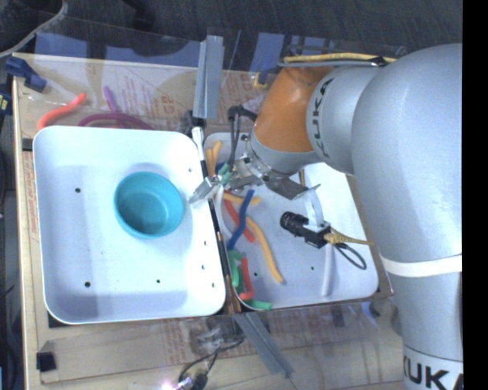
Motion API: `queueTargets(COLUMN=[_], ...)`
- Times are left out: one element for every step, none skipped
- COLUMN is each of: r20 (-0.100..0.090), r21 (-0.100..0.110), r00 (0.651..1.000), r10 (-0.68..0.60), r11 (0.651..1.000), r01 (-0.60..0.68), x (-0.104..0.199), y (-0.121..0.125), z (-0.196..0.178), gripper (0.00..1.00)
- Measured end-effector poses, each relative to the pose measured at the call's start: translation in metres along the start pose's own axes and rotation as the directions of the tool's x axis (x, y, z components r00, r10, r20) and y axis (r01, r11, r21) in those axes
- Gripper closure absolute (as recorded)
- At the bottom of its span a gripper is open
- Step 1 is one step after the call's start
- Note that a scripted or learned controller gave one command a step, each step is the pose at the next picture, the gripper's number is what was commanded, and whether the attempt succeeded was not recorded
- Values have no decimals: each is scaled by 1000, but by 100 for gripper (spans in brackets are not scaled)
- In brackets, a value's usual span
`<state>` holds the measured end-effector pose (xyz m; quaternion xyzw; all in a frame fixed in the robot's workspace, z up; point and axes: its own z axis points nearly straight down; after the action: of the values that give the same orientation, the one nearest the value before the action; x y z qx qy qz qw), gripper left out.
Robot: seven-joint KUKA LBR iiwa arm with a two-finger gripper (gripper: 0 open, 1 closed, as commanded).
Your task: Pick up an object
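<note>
While the grey arm (398, 136) reaches in from the right, its orange band (286, 114) turns down over the right bin (309, 276) and the jaws sit low at that bin's left rim, right where the two bins meet. Whether they are open or shut cannot be told, and nothing shows between them. Two white bins stand side by side on the worktop (138, 84). The left bin (81, 258) holds one round blue bowl (150, 205), upright near its middle. The right bin holds a loose clutter of thin strips just below the jaws: one blue strip (242, 218), a yellow-orange strip (268, 257), and short green (236, 273) and red (245, 268) pieces lying together.
</note>
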<state>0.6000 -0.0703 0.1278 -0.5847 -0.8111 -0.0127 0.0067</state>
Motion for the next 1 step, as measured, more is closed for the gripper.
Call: queueTargets(r20=[-4], r21=[-2], r00=[1000], r10=[-19], r11=[1000], r01=[19], x=[-1], y=[1], z=[4], gripper=[0])
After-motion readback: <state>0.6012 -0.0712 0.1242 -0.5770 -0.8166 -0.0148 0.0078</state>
